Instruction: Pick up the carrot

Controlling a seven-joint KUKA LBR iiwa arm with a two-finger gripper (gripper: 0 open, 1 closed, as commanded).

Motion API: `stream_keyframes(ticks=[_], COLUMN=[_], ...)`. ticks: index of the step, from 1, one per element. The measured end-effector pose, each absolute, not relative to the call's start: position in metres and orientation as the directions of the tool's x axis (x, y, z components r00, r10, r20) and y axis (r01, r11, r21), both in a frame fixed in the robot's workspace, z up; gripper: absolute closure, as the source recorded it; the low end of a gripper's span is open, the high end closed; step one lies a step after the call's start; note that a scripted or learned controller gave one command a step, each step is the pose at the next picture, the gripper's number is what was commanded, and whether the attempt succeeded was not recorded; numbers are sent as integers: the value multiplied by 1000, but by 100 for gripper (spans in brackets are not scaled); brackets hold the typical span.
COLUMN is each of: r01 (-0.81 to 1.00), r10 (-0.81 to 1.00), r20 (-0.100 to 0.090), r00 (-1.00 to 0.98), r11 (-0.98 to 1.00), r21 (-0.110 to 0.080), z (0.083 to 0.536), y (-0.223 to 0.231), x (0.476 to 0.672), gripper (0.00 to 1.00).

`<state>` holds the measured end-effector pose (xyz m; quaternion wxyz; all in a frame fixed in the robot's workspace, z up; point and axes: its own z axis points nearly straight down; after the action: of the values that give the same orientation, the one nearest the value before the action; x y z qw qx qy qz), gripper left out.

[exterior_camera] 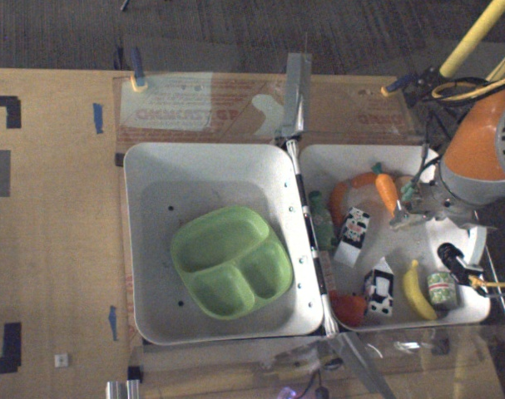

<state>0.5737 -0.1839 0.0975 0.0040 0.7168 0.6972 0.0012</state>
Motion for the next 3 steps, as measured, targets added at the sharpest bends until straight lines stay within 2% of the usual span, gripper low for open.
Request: stream_keyframes(ticks=[1, 2, 3], r01=[958, 957, 890], r10=[958, 957, 890], r20=[-3, -7, -23], r00=[287, 290, 455], r11=[-287, -290, -455], r21=[-10, -24, -24], z=[92, 90, 91], y=[-192, -195, -150], x=[666, 662, 659], gripper=[100, 0, 0])
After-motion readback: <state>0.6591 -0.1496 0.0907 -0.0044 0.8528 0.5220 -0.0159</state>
